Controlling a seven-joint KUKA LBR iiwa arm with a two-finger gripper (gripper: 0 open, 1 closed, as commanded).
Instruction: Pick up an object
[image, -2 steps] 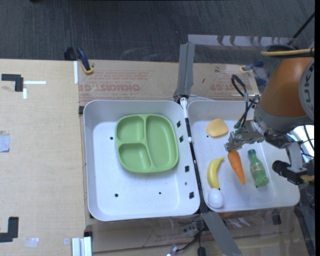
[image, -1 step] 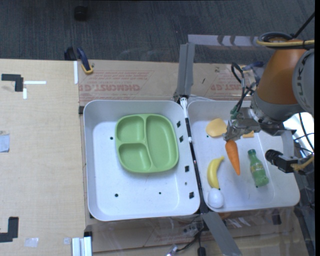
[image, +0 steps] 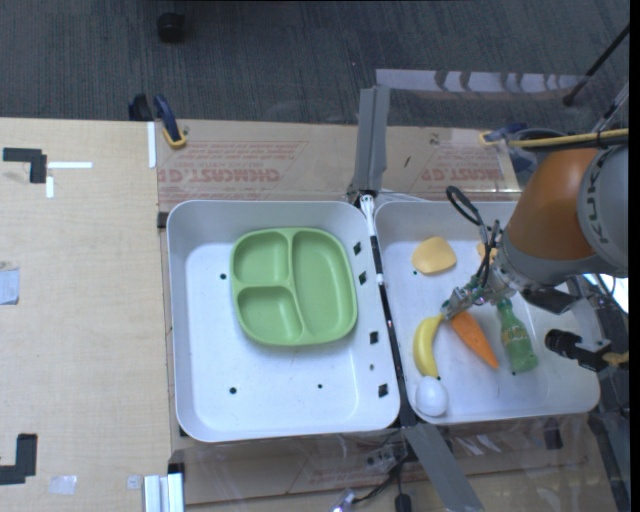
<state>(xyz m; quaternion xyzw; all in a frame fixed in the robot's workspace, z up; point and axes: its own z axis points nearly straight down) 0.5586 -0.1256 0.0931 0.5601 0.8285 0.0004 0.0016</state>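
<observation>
Robotics lab, KUKA arm (image: 560, 215) over two white bins (image: 190, 330), taped cardboard bench (image: 260, 165), clamps (image: 170, 125)

Right bin (image: 560, 400) holds five objects: yellow rounded lump (image: 434, 256) near the back, banana (image: 427, 346) lying lengthwise, white egg (image: 431, 396) at its near tip, orange carrot (image: 476, 340) slanted just right of banana, clear green bottle (image: 517, 338) lying beside carrot.

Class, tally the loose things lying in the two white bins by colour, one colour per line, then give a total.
Green: 2, plate and bottle
Yellow: 2, banana and rounded piece
Orange: 1, carrot
White: 1, egg
Total: 6
</observation>
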